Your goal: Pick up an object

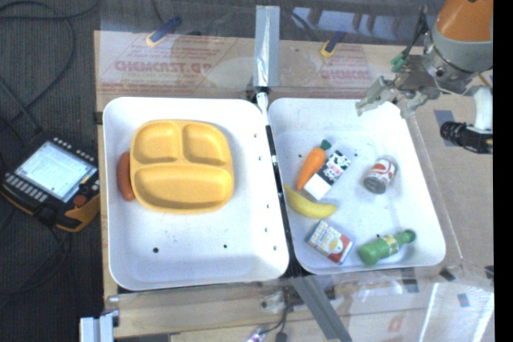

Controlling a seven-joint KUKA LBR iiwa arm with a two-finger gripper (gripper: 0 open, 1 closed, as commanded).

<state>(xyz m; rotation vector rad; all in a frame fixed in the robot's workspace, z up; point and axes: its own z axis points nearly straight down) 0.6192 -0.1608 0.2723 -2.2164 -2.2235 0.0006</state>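
Item: gripper (390,96), fingers spread, holding nothing, over right bin (417,164) far corner. Nearest target I log: soda can (380,175), lying on its side, directly toward the near rim from my tool; carrot (313,163) farther left.

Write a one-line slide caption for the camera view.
Open gripper above the right bin's far edge; carrot, banana, can and green bottle lie inside.

Yellow tray (183,165), orange carrot (312,165), yellow banana (309,205), green bottle (385,247), black-and-white spotted carton (329,173), white bins (192,268).
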